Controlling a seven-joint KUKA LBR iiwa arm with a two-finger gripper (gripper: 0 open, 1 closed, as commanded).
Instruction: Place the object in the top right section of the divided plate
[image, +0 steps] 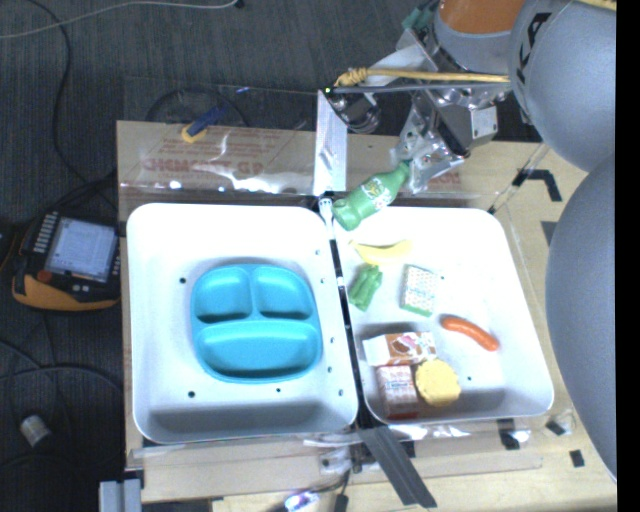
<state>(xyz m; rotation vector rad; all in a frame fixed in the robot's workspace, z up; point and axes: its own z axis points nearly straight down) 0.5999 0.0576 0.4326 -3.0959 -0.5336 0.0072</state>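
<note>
A green bottle (367, 197) hangs tilted above the far edge of the right bin (520, 290), its cap end up between the fingers of the gripper (415, 168), which are closed on it, and its base pointing down-left toward the divider where the two bins meet. The grey arm (575, 80) with its orange band comes in from the upper right. Just below the bottle, inside the right bin, lies a yellow banana (383, 249), with a small green pepper (364, 286) beside it near the left wall and a speckled sponge-like block (420, 290) to the right. Farther toward the near side lie a red sausage (470, 333), a white packet with a picture (402, 347), a reddish box (396, 385) and a round yellow piece (438, 382) touching that box. In the left bin (160, 330) sits the blue divided plate (257, 320), two smaller sections on its far side and one long section on its near side, well apart from the bottle.
</note>
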